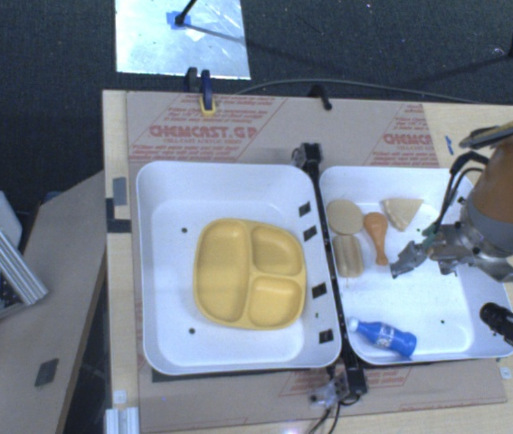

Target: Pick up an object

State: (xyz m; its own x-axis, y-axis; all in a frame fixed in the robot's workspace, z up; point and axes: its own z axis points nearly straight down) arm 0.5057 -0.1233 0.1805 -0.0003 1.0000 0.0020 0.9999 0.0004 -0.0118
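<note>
1. The grey two-finger gripper (407,262) hangs over the right shallow white bin (455,333); how its fingers stand cannot be told.
2. Just left of it lie an orange wooden spoon-shaped piece (377,233) and a tan block (349,255).
3. A pale wedge (402,212) lies above it.
4. A blue plastic bottle (385,336) lies below it.
5. A yellow divided plate (249,273) sits in the left bin (166,242), well apart.

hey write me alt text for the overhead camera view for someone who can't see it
A grey robot arm reaches in from the right, its gripper low over the right white bin, close to a small wooden spoon, some pale food pieces and, nearer the front, a blue bottle. The left white bin holds a yellow divided plate.
</note>
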